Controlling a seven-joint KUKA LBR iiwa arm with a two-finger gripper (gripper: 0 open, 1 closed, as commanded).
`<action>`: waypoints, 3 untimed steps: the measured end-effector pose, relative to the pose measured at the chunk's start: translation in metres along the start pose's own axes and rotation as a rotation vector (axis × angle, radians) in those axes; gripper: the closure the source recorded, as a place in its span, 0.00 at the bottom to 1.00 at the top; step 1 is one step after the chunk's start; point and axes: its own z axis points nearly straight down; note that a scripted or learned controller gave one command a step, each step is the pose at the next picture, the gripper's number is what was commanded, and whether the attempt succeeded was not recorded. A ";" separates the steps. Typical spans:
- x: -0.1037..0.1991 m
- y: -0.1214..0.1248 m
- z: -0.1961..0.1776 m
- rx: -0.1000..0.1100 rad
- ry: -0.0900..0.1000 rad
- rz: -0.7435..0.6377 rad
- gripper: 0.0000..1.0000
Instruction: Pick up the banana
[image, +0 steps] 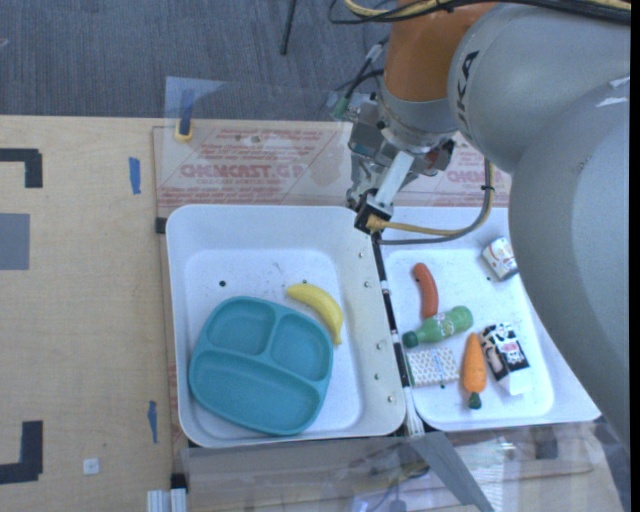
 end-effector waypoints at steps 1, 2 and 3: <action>-0.024 0.008 0.075 0.005 0.000 -0.093 1.00; 0.033 -0.015 -0.026 0.000 0.000 -0.282 1.00; 0.091 -0.035 0.042 0.004 0.000 -0.320 1.00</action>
